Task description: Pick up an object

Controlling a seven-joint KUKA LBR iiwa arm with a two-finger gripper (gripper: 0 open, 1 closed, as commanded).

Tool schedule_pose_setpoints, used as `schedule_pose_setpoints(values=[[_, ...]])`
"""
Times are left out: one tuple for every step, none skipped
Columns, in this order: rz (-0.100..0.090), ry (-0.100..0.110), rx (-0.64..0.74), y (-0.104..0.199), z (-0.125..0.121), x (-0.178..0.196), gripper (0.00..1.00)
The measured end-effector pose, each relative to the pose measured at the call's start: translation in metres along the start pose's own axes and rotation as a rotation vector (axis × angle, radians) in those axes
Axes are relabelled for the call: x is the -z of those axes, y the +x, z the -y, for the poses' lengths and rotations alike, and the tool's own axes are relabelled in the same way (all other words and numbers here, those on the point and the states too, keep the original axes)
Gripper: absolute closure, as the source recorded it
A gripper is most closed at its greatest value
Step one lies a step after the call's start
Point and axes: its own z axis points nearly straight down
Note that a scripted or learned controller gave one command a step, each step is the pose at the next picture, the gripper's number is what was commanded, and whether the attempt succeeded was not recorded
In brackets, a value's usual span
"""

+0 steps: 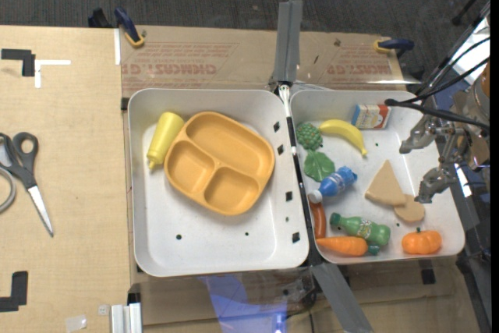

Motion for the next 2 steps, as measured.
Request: schedule_pose_setpoints(values=[[-0.001, 0.000, 0.053, -0.067, 0.001, -0.160, 0.00], [-0.001, 0.002, -0.032, -0.163, -0.024, -0.184, 0.00]])
